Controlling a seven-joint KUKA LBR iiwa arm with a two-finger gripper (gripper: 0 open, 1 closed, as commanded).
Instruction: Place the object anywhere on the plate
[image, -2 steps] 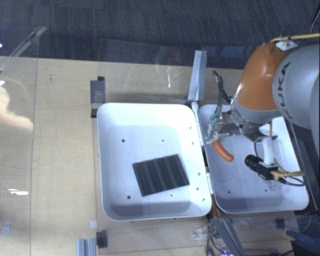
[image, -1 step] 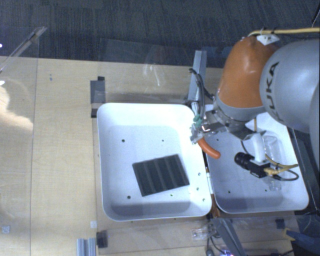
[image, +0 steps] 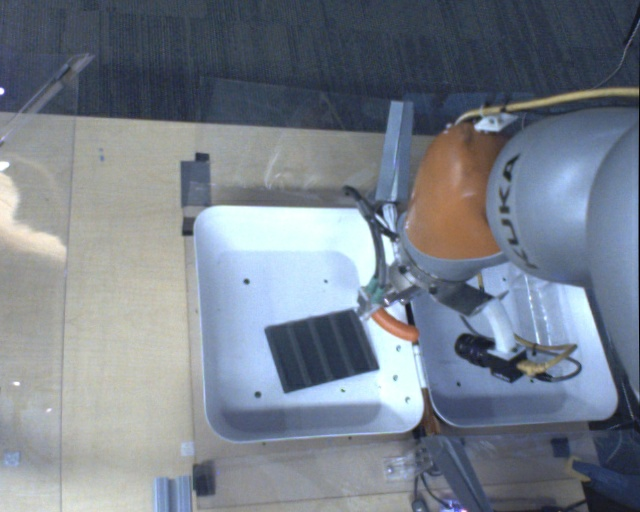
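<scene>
A dark ribbed rectangular plate (image: 321, 350) lies flat in the left white bin (image: 250, 260), slightly turned. My gripper (image: 382, 300) hangs at the plate's upper right corner, close to the wall between the two bins. A small orange object (image: 397, 324) shows just under the gripper, beside the plate's right edge; the arm hides part of it. A bit of green (image: 371, 293) shows at the gripper's tip. Whether the orange object is held I cannot tell.
The right white bin (image: 590, 395) is largely covered by the grey arm and its orange band (image: 450, 200). A black cable fitting (image: 490, 355) and yellow wires hang over it. Bare bin floor lies left of and above the plate.
</scene>
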